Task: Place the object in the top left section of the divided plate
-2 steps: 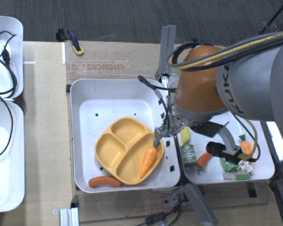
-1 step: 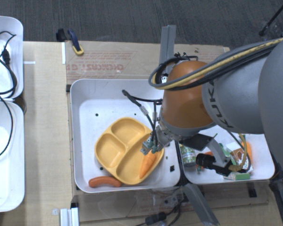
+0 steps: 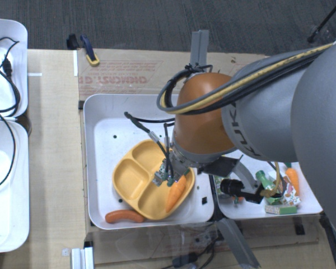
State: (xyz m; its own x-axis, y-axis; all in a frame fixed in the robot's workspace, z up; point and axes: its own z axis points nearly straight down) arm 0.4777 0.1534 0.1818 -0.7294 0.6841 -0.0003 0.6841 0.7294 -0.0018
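Note:
A yellow divided plate (image 3: 135, 179) lies tilted in the left bin (image 3: 101, 150). An orange toy carrot (image 3: 176, 195) rests on the plate's lower right part, near its rim. My gripper (image 3: 166, 176) hangs over the right side of the plate, just up and left of the carrot's top end and close to it. The orange wrist band and grey arm cover the plate's upper right edge. Whether the gripper touches the carrot cannot be told.
A red-orange sausage (image 3: 125, 217) lies on the bin floor by the plate's lower left rim. The right bin (image 3: 269, 209) holds several small toys, among them a second carrot (image 3: 292, 178) and a green piece (image 3: 264, 181). A black cable (image 3: 140, 122) crosses the left bin.

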